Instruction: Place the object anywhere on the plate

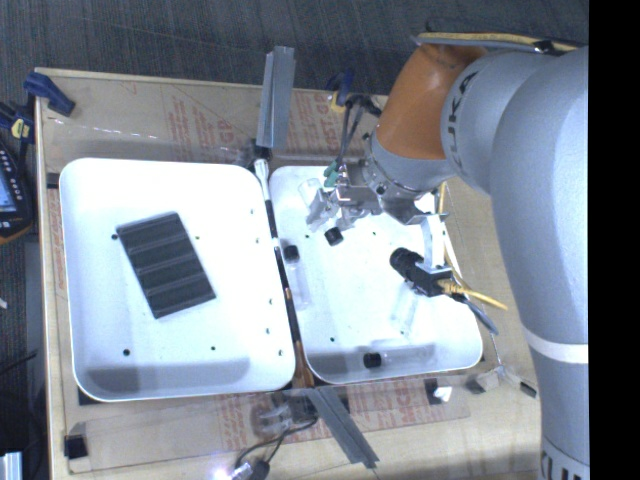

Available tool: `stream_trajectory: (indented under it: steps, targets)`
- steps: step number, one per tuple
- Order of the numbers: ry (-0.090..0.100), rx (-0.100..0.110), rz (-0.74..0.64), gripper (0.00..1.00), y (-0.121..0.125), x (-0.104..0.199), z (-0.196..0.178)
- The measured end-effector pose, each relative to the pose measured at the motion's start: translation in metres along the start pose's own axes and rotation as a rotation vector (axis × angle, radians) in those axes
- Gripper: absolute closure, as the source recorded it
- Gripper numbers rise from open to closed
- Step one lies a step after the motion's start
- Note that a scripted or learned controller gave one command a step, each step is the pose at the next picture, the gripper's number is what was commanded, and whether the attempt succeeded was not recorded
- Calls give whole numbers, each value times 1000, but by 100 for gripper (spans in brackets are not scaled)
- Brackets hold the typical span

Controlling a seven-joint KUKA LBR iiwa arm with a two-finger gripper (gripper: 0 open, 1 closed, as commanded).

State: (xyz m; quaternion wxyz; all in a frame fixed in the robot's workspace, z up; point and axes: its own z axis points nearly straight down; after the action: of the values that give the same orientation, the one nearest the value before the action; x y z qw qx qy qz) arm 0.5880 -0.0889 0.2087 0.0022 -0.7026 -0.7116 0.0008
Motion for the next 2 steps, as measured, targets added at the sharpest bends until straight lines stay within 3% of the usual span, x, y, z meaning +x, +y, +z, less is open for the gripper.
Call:
stream_trajectory:
  steps: [1,2]
  targets:
    - [0,0,1,100,21,97,-30]
    - [-2,3,-156,100,58,233,85]
